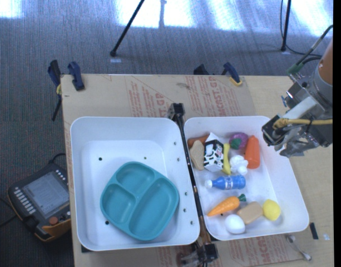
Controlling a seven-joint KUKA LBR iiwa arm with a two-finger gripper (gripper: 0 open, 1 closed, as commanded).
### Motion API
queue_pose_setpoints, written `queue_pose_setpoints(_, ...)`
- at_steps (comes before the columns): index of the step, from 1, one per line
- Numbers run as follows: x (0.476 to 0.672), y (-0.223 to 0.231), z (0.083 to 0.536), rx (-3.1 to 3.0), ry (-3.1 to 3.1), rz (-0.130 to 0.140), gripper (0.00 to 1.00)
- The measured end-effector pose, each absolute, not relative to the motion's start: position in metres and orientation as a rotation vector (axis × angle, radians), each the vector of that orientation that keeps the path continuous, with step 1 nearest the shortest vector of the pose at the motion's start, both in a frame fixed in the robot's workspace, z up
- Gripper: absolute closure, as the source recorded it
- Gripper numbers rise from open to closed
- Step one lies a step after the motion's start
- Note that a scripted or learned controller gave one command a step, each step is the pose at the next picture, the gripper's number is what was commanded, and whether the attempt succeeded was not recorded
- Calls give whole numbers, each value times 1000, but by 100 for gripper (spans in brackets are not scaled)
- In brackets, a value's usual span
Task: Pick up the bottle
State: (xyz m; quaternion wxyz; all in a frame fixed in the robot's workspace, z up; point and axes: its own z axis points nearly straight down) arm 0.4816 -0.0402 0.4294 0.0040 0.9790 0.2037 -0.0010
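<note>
On the worktop (137, 93) two white bins sat side by side. The left bin (81, 149) held a teal divided plate (139, 200). The right bin (287, 196) held a jumble of toy food.

The bottle (228, 182), blue with a white cap, lay on its side near the middle of the right bin, its cap pointing to 9 o'clock. A carrot (224, 206) lay just beside it at 6 o'clock, and a white egg (235, 223) lay beyond the carrot, near the bin's 6 o'clock wall. A lemon (271, 209) sat at 4 o'clock from the bottle. A cow-patterned milk carton (214, 153) stood at 11 o'clock from it, with a banana (227, 160) just beside the carton.

The claw (295, 146) hung over the right bin's rim at 2 o'clock, well apart from the bottle. From this angle, I could not tell whether it was spread or pressed together.
</note>
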Motion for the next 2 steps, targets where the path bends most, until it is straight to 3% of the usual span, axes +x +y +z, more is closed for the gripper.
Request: queue_pose_setpoints(2,486,-38,447,3048,700,0,100)
